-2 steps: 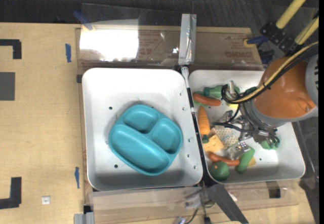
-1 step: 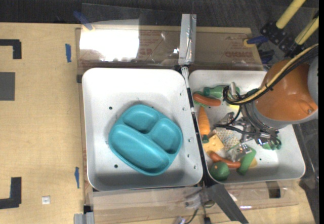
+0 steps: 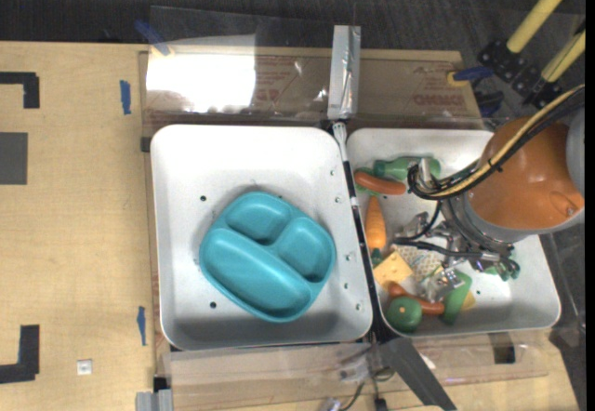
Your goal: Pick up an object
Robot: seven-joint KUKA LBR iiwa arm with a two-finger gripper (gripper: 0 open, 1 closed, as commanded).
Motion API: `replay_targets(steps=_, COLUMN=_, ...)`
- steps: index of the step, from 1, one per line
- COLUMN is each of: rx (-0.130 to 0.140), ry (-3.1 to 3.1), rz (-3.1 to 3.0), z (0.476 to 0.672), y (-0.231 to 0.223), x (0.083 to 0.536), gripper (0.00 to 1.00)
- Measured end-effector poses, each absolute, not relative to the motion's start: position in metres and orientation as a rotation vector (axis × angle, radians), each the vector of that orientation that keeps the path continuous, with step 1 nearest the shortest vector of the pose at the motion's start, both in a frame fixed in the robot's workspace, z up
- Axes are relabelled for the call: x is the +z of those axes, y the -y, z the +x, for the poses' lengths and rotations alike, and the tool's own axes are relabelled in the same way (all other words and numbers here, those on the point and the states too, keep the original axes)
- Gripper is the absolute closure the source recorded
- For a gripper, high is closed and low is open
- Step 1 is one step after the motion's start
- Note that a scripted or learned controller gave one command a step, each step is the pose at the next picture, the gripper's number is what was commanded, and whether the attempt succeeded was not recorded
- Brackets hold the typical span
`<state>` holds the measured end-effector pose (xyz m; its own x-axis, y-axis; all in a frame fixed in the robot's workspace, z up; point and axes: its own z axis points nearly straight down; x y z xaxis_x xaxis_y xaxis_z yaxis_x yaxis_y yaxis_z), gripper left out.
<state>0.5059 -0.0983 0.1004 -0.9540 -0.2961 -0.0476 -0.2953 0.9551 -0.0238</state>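
The right bin (image 3: 535,302) holds a pile of toy food: a carrot (image 3: 375,225), an orange-red piece (image 3: 380,183) beside a green one (image 3: 402,166), a yellow cheese wedge (image 3: 395,268), a green and red round toy (image 3: 404,311) and a green piece (image 3: 457,300). My gripper (image 3: 437,260) reaches down into this pile from the orange-banded wrist (image 3: 528,178), over the cheese wedge and a speckled piece. Cables and the wrist hide the fingertips.
The left bin (image 3: 177,167) holds a teal divided plate (image 3: 268,254). A metal divider (image 3: 344,74) and clear plastic sheet stand behind the bins. Yellow-handled tools (image 3: 544,5) lie at the back right. Wooden bench surface stretches left.
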Motion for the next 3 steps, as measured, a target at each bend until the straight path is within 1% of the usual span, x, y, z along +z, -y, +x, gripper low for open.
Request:
replay_targets(steps=1, rx=-0.026, ry=-3.025, rz=-0.65, z=0.502, y=0.099, x=0.1, gripper=0.0)
replay_targets(steps=2, rx=-0.004, ry=-3.059, rz=-0.651, z=0.62, y=0.12, x=0.174, gripper=0.0)
replay_targets(steps=3, rx=-0.01, ry=-3.065, rz=-0.583, z=0.575, y=0.109, x=0.103, gripper=0.0)
